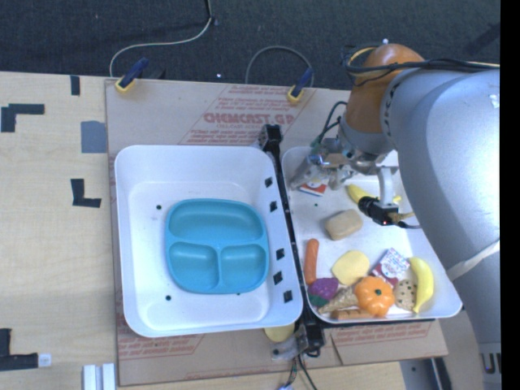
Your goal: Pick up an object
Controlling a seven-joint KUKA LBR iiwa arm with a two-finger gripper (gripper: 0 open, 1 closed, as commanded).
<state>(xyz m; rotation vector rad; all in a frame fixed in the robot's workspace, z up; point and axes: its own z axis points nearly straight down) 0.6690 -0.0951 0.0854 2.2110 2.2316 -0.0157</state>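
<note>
Reaching into the right bin [448,305] near its far edge, the gripper [318,169] hangs above a small red-and-white packet [313,188]; its finger state cannot be told. A blue tray [216,245] fills the left bin [138,177].

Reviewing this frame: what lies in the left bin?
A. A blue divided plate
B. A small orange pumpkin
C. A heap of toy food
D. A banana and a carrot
A: the blue divided plate lies alone in the left bin; the toy food, such as the carrot, is in the right bin.
</note>
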